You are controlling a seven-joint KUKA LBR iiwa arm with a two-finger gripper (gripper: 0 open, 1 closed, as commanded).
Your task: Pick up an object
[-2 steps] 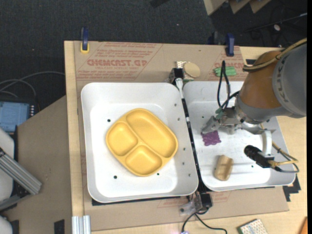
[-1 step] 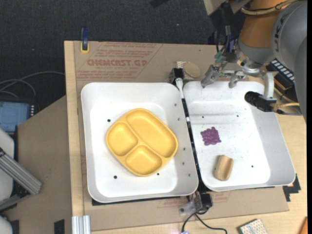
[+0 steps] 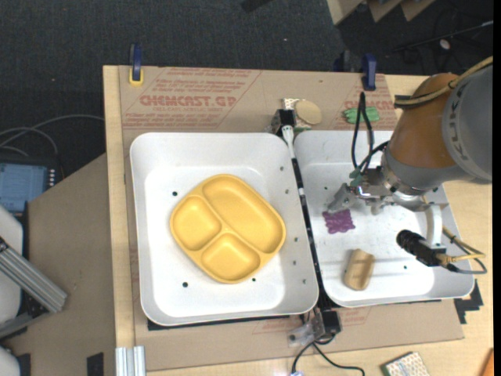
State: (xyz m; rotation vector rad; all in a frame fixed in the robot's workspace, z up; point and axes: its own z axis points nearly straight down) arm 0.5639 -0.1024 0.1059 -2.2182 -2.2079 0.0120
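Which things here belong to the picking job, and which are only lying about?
For the job:
- gripper
- purple crumpled object
- tan block-shaped object
- right white bin

Lying about:
- yellow three-compartment plastic tray
- left white bin
- green item beyond the bins

A yellow divided plate (image 3: 227, 227) lies in the middle of the left bin (image 3: 149, 159). Across the shared rim from the plate, in the right bin (image 3: 391, 288), the gripper (image 3: 344, 200) hangs low just above a small purple object (image 3: 339, 222), not clearly touching it. A tan wooden block (image 3: 358, 269) lies nearer the front edge, below the purple object. The grey arm (image 3: 450, 131) with its orange band reaches in over the right bin's far side.
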